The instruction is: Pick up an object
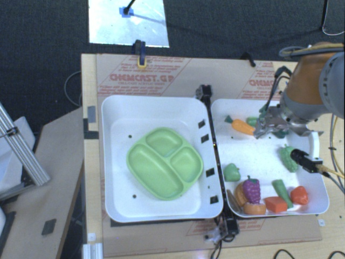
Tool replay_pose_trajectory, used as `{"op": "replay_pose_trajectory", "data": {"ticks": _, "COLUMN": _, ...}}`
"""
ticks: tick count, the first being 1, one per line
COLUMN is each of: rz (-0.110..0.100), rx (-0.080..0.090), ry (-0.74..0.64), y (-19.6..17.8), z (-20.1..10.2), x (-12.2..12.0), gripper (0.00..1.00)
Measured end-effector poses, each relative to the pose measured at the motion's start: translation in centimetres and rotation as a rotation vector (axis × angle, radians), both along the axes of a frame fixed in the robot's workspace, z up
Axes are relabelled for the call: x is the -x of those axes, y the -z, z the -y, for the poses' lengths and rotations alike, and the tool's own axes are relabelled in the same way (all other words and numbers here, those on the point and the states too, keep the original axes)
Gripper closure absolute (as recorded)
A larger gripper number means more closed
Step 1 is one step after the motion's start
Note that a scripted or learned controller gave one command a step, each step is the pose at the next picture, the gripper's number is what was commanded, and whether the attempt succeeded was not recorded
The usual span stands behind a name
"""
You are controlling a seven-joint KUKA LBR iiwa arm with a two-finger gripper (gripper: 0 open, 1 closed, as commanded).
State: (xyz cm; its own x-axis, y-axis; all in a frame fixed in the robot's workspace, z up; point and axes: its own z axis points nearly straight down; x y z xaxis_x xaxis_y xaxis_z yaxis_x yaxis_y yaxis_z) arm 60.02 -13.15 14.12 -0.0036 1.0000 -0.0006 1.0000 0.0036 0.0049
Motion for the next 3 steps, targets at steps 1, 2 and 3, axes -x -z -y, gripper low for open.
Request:
{"op": "replay_pose_trajectory", "data": {"ticks": 1, "rz": -0.001, "rx": 0.0, "ry": -0.001, "y": -4.4, "z": -0.2, "x": -0.6, "gripper": 1.0}}
{"op": "replay_pose_trajectory", "data": {"ticks": 2, "rz": 0.001, "rx": 0.0, "ry": -0.001, "y": -8.6, "z": -0.2, "x": -0.8, "gripper": 1.0}}
{"op": "replay_pose_trajectory", "data": {"ticks": 3, "rz": -0.006, "rx": -0.001, "ry": -0.003, "y": -7.5, "z": -4.5, "x": 1.5, "gripper": 1.0}}
